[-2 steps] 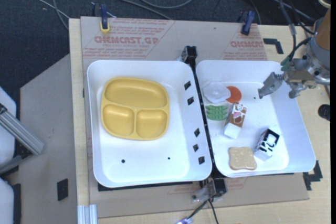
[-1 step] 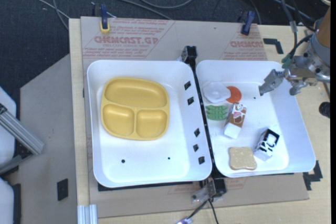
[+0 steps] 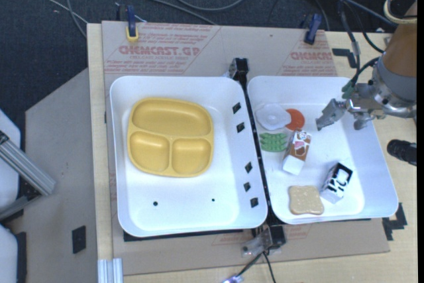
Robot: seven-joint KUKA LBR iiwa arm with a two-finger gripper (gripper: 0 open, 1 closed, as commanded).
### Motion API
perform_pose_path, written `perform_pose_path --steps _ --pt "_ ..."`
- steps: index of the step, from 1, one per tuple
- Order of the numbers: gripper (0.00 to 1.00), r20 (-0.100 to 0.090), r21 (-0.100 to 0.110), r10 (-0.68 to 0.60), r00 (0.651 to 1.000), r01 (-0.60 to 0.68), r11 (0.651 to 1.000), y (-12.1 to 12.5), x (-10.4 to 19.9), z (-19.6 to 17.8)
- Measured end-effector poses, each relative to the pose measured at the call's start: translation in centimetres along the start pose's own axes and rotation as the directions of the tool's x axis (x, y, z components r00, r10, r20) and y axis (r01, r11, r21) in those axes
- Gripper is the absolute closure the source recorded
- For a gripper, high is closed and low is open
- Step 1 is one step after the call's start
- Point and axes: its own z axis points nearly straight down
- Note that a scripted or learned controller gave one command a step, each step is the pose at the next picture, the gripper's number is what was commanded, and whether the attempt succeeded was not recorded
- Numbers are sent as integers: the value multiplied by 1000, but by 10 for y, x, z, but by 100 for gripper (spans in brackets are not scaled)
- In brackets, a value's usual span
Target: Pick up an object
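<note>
Lying nearest the camera, in the right bin (image 3: 371,136), are a toast slice (image 3: 305,199) and a black-and-white block (image 3: 338,180). Above them, near the bin's left wall, a carton (image 3: 299,146), a green cup (image 3: 273,129) and an orange disc (image 3: 294,120) are sitting together. The gripper (image 3: 336,113) is hanging over the bin's upper right part, holding nothing; whether it is wide or narrow, I cannot tell. The carton is lying just left and below it, its long axis slanting.

Divided plate (image 3: 171,136) in left bin (image 3: 126,162)
</note>
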Motion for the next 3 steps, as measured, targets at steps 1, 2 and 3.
perform_pose_path --steps 1,2,3 --pt "0 -1 1 0 1000 0 1000 -5 9 58" --pt "0 0 1 0 1000 0 1000 -9 8 101" --pt "100 1 -6 0 1000 0 1000 -8 7 87"
